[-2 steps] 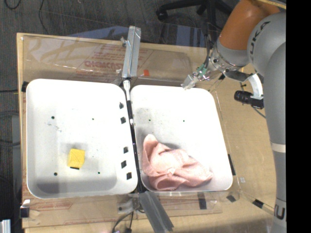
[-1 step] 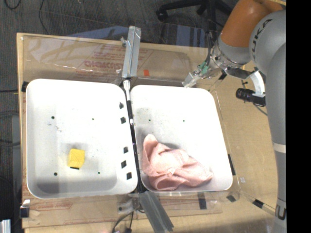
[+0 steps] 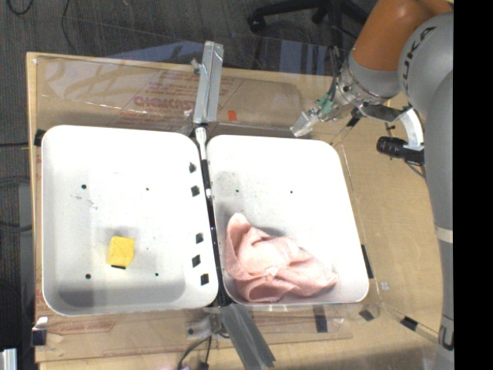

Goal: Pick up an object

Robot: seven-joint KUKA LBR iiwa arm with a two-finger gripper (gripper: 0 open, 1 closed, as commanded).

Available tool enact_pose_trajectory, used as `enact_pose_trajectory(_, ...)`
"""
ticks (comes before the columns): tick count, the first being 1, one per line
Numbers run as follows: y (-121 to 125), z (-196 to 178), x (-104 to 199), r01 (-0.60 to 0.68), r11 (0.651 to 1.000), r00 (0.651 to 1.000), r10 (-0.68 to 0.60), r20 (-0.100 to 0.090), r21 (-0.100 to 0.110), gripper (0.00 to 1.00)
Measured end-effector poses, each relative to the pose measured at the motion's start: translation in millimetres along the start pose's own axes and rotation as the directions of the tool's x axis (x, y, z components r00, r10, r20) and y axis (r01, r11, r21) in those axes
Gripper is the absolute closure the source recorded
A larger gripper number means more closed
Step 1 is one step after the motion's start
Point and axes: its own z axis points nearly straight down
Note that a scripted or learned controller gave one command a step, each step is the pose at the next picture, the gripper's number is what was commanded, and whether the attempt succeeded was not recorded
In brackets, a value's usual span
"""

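Observation:
A crumpled pink cloth (image 3: 273, 267) lies in the right bin (image 3: 308, 168), near its front edge. A small yellow block (image 3: 121, 251) sits in the left bin (image 3: 92, 168), toward the front left. My gripper (image 3: 306, 122) hangs above the far rim of the right bin, well away from both objects, with nothing visible between its fingers.
A metal bar (image 3: 206, 83) runs along the divider behind the two bins. The grey arm with its orange band (image 3: 389, 21) fills the upper right. Brown bench board surrounds the bins, with clear sheeting at the back.

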Motion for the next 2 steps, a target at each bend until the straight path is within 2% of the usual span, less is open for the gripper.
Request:
enact_pose_trajectory(1, -4, 38, -1, 0.211, 0.978, 0.977, -0.211, -0.007, 0.003, 1.0)
enact_pose_trajectory(2, -3, -9, -2, 0.405, 0.915, 0.915, -0.405, -0.001, 0.0, 1.0)
